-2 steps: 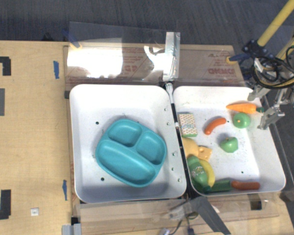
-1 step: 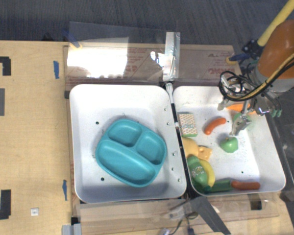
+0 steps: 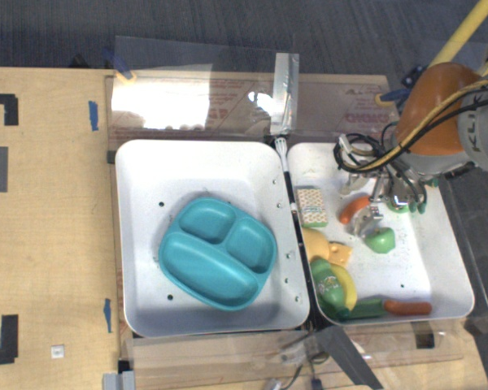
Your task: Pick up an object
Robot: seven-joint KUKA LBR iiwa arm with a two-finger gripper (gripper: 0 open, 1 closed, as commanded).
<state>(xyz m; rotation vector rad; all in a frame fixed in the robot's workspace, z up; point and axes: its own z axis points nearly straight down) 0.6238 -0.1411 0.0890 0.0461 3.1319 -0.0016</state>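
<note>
Position: one fixed camera, mounted above the table [image 3: 49,218], set toward its front edge.
Direction: it looks down at a slant, so the far edge of the table and the dark floor [image 3: 228,6] beyond sit along the top of the frame.
Nearness: mid-range; both white bins fit whole, the left bin [image 3: 138,177] near the centre and the right bin [image 3: 439,242] toward the right side.
Arm entry: the grey arm with its orange band [image 3: 439,108] comes in from the right, above the right bin.
Coverage: bare table to the left, marked with black and blue tape.
</note>
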